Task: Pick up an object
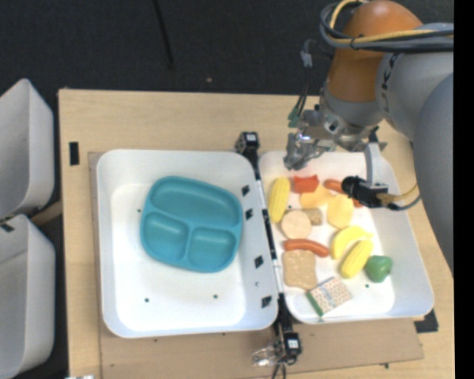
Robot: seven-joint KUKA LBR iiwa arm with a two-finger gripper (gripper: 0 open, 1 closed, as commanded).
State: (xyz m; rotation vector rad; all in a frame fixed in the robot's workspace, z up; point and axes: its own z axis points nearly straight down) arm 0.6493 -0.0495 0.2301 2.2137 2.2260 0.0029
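Observation:
My gripper (pixel 298 155) hangs over the far left corner of the right bin (pixel 407 290), just above an orange-red piece (pixel 305 184) and a yellow corn cob (pixel 278 199). Nothing shows between its fingers. Below it lie a round tan biscuit (pixel 295 225), a sausage (pixel 306 247), a slice of toast (pixel 299 270), two yellow bananas (pixel 350 249), a green pepper (pixel 378 268) and a small printed box (pixel 330 296).
The left bin (pixel 126 298) holds a teal divided plate (pixel 192 224). A black clip (pixel 247 142) sits at the far end of the ridge between the bins. White blocks (pixel 12 156) stand off the bench's left side.

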